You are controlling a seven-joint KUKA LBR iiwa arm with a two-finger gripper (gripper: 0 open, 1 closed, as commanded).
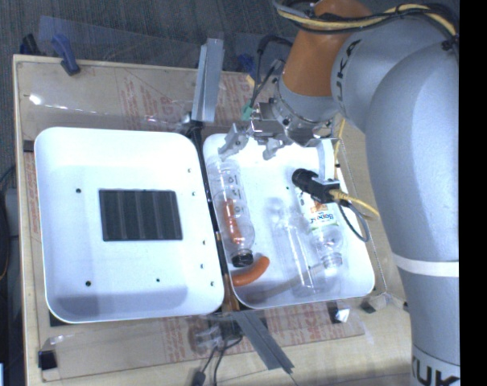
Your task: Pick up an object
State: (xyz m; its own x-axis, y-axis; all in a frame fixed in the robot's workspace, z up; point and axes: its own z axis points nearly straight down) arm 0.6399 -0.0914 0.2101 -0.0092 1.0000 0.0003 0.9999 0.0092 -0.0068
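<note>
- Gripper (255,139) sits over the top edge of the right bin (364,284), under the orange wrist band. I see two pale prongs splayed out there with nothing between them. I cannot tell from this slant whether they are the fingers, so I leave the grip state open.
- No object is lifted. Everything I could pick lies on the right bin's floor.
- Candidates: a clear bottle with an orange inner piece (231,211) lies lengthwise along the bin's left wall. An orange sausage-shaped item (249,270) rests at the bin's near left corner, just below that bottle's dark cap. A labelled clear bottle (323,232) lies toward the right side, with a clear tube-like piece (293,244) between the two bottles.
- Step in hand, as I judge it: approach, before any descent or grasp.
- The next move calls for choosing one target, centring over it and coming down with the fingers across its narrow axis. The left bottle is nearest, but it hugs the wall, leaving little finger room on that side.
- Left bin (58,288) holds a dark ribbed rectangle (140,215).
- Hard to read: the clear plastics blur into the white floor, so their outlines are uncertain. The arm's grey bulk covers the bin's right rim. A black fitting with a yellow cable (319,186) overlaps the labelled bottle's upper end.
</note>
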